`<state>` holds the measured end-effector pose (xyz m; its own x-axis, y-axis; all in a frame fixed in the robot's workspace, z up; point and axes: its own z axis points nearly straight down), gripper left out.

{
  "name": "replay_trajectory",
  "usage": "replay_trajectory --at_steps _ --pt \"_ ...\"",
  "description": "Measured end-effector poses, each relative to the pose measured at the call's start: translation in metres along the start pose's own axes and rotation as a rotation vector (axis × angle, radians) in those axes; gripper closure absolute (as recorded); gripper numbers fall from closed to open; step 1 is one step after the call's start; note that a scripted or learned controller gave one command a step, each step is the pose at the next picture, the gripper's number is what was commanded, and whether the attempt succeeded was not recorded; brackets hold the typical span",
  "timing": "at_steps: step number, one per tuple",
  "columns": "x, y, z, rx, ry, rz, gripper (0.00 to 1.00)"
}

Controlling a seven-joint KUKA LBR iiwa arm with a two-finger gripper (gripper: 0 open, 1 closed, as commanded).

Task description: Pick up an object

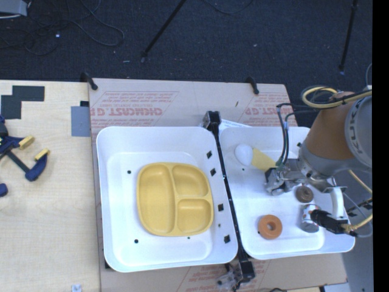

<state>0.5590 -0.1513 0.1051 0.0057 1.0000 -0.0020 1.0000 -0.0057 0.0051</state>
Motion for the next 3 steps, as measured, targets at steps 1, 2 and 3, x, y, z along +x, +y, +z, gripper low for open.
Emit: replay_trajectory --at_steps 1,2,3 --pt "-0.001 -0.002 -0.042 0.005 0.002 -0.001 1.0" --pt "0.003 -0.004 -0.086 0.004 0.002 -0.006 1.0" --pt "0.002 -0.003 -0.106 0.005 0.002 -0.006 1.0"
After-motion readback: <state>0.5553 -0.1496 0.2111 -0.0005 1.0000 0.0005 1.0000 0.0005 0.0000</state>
